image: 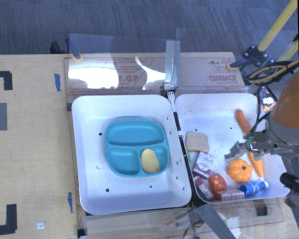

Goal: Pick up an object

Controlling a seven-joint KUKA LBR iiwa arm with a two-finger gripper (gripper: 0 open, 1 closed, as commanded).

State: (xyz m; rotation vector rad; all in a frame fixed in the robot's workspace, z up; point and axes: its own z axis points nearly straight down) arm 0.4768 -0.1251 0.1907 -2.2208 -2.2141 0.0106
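My gripper hangs over the right side of the right bin, on the grey arm with its orange band. Just below it sits a small orange fruit. A carrot lies just beyond the gripper, and an orange carrot piece shows just under it. Whether these are one carrot I cannot tell, as the gripper hides the stretch between. A bread slice lies to the left of the gripper.
A blue bottle, a red item and printed packets crowd the right bin's front. The left bin holds a blue divided tray with a yellow object in its front right compartment. Cables hang at the back right.
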